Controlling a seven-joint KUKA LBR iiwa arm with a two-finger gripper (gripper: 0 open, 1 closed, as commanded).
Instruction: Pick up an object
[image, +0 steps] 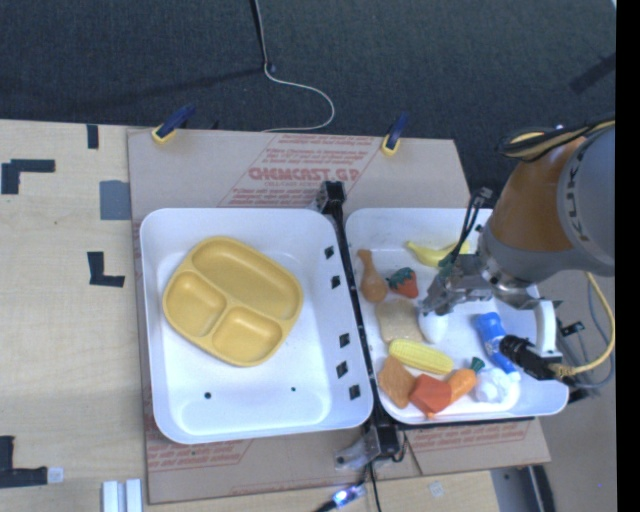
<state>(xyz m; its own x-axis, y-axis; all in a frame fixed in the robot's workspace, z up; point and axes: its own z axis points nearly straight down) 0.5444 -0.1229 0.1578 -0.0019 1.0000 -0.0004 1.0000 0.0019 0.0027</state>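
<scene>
The arm (545, 215) is covering the right bin's (545, 405) far right corner and part of the banana (432, 252). The claw (440, 300) is lying in shadow, its tips too small to judge. A white item (433, 326) beneath it is showing only partly. The bench (60, 300) is running off the left edge.

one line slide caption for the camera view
Gripper poised over toy food in the right bin; yellow tray in the left bin.
</scene>
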